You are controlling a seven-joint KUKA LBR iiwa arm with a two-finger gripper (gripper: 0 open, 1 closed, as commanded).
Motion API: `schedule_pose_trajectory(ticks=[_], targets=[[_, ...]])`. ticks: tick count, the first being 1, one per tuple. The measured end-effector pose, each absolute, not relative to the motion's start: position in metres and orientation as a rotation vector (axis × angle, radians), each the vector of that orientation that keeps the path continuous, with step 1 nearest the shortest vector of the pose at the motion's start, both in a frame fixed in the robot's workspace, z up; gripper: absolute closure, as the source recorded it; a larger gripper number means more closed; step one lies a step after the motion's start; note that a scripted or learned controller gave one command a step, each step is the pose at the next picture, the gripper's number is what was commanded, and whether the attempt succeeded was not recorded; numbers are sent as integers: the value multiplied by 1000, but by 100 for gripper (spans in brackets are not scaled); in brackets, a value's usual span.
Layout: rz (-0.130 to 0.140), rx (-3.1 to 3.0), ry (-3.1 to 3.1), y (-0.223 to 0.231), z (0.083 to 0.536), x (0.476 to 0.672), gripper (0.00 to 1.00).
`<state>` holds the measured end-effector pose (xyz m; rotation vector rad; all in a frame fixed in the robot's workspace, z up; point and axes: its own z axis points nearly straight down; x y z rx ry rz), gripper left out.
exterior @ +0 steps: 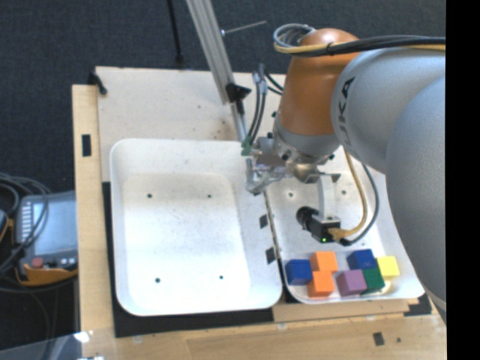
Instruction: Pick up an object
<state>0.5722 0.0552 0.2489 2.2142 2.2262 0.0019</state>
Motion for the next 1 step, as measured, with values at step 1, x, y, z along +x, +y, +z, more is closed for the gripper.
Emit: schedule_pose_trajectory(ticks=[1], targets=[[2, 2215, 2226, 99, 235, 603, 100]])
